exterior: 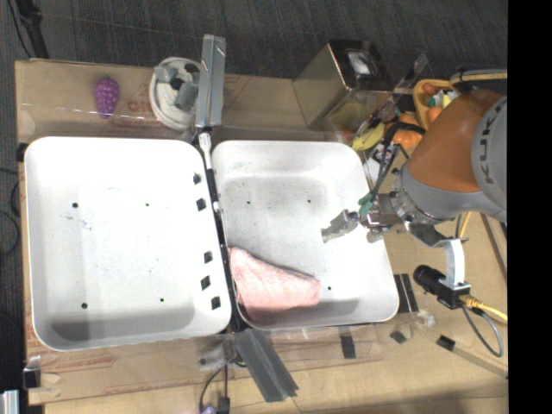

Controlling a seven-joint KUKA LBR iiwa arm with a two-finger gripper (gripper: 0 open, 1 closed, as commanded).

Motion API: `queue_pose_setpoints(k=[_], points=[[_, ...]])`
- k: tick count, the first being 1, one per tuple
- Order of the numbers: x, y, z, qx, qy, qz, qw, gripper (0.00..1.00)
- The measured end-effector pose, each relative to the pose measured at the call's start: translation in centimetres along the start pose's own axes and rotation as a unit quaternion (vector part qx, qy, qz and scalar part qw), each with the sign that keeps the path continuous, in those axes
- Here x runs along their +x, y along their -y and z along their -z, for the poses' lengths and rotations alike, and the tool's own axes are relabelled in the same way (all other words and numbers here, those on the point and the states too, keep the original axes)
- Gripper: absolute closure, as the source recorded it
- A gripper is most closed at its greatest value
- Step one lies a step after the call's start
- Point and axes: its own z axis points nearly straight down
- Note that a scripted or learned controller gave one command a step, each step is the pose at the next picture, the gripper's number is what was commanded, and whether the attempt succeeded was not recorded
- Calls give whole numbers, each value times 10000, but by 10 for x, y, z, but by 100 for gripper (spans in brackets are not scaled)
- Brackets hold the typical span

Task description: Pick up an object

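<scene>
Even, bright overhead light washes both white bins (112,231) nearly featureless; soft shadows pool along their near walls. Left of the pincer (338,228), mild blur.

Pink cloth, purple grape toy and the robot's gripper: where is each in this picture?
pink cloth (272,285): camera view, middle of its folded top.
purple grape toy (106,95): camera view, centre of the bunch.
gripper (332,229): camera view, at its fingertips.

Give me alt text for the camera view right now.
A pink cloth lies in the right bin, at its near left corner. The gripper hangs above that bin, apart from the cloth. The left bin sits beside it.
</scene>
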Motion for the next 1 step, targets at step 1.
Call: queue_pose_setpoints(k=[1], points=[[33,-10,-113,-12,5,1467,9892,0]])
